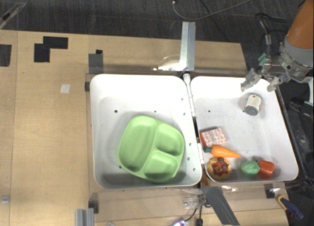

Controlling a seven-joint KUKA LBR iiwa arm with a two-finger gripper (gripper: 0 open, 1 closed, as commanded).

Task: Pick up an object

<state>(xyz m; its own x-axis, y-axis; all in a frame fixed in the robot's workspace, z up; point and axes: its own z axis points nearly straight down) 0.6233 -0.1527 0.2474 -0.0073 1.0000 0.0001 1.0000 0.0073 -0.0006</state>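
The gripper (pixel 259 79) hung over the far right corner of the right bin (pixel 230 95), reaching in from the right edge of the bench (pixel 44 137); its two fingers (pixel 248 80) stood spread apart, and nothing sat between them, so it had hold of nothing. Just below it in the camera view, toward the bin's near edge, lay a small grey-white cylinder (pixel 252 104), apart from the fingers and apart from everything else in the bin; I judged it the nearest candidate for picking, though whether it lay on its side or stood tilted could not be told, so its long axis stayed uncertain.

The other things crowded the near edge of the same bin: a red-and-white patterned packet (pixel 213 136) near the divider; an orange carrot (pixel 225 151) just beside it, its length running roughly along the near edge; a round brown-and-yellow item (pixel 219 167) in the near left corner; a green piece (pixel 250 168) and a red-orange piece (pixel 266 168) touching each other toward the near right corner. All of these lay well apart from the gripper. The left bin (pixel 105 102) held a green divided plate (pixel 151 147), resting toward its near edge.

The coming move probably turned on a short drop toward the cylinder.
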